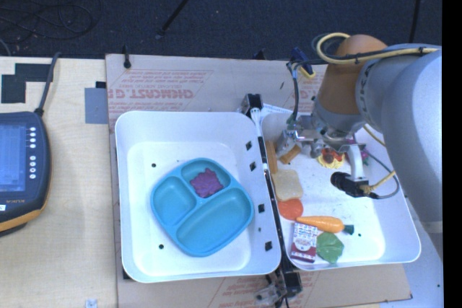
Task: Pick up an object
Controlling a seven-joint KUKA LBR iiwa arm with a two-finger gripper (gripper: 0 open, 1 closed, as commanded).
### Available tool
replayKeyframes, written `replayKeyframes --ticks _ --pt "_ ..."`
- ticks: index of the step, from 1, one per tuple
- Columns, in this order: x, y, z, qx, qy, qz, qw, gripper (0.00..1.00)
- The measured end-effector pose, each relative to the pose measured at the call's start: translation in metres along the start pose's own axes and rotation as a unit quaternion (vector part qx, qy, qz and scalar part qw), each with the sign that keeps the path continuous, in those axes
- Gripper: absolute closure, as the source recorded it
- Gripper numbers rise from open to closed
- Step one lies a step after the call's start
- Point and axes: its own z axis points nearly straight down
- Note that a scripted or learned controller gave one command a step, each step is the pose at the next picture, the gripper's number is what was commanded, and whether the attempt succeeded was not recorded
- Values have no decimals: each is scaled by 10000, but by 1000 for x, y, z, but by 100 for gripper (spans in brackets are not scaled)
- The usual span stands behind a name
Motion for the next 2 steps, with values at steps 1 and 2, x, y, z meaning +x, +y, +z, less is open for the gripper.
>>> replayKeyframes --ticks 1,2 --pt "-1 0 0 3 11 0 10000 0" --pt "-1 0 0 3 11 0 10000 0"
